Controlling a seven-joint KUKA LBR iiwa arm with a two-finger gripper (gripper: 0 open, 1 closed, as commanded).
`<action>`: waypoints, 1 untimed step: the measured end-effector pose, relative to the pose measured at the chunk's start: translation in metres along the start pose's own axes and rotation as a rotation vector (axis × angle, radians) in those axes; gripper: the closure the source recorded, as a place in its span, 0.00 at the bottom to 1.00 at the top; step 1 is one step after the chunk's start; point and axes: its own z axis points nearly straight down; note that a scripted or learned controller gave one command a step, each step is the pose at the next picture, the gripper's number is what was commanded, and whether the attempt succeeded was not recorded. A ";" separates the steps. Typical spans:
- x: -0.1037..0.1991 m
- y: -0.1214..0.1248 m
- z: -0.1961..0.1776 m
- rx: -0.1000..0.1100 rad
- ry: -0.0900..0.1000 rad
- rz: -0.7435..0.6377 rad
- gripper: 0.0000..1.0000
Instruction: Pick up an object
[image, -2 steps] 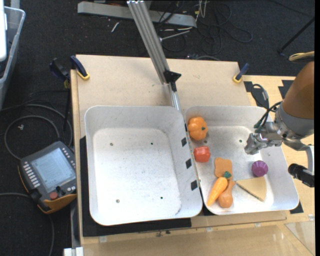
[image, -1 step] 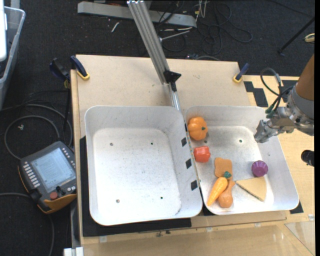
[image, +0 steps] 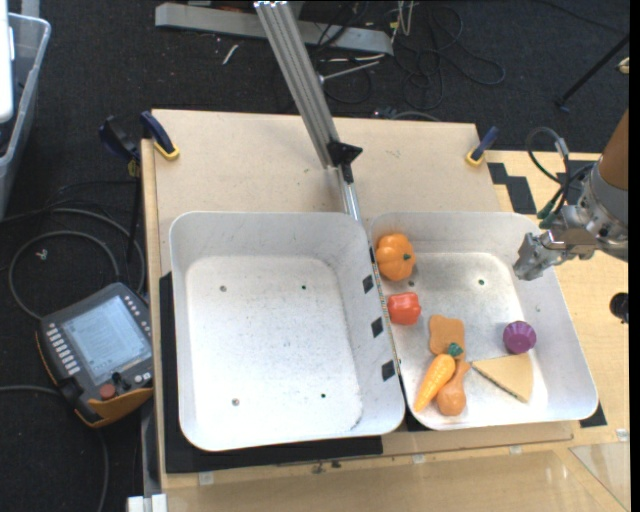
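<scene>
1. Dark floor and trailing cables frame the pale wooden bench (image: 260, 170), and the first hazard sits right at its edge: the grey arm with its two-finger gripper (image: 532, 256) hangs over the right rim of the right-hand shallow white bin (image: 480, 270), well apart from every toy. Whether that hand is spread or pinched, I cannot tell at this range; a blind descent from here could strike the bin wall.
2. Left-hand shallow white bin (image: 270, 330) lies bare, so all the targets are crowded in the other one.
3. Tan wedge of toy cheese (image: 508, 377) lies flat near the front rim, low and slanted, likely to slip out of a pinch.
4. Orange toy carrot (image: 436, 376) touches a small orange rounded piece (image: 452, 400) and an orange square block (image: 446, 333); a grab there may catch two things or shove them all aside.
5. Round orange toy pumpkin (image: 394, 257) sits hard by the dividing rim, so a finger may jam.
6. Red toy block (image: 404, 309) is also close to that rim.
7. Small purple round toy (image: 518, 337), nearest the gripper, could roll away.
</scene>
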 end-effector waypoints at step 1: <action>0.056 -0.005 -0.003 0.004 0.003 -0.005 1.00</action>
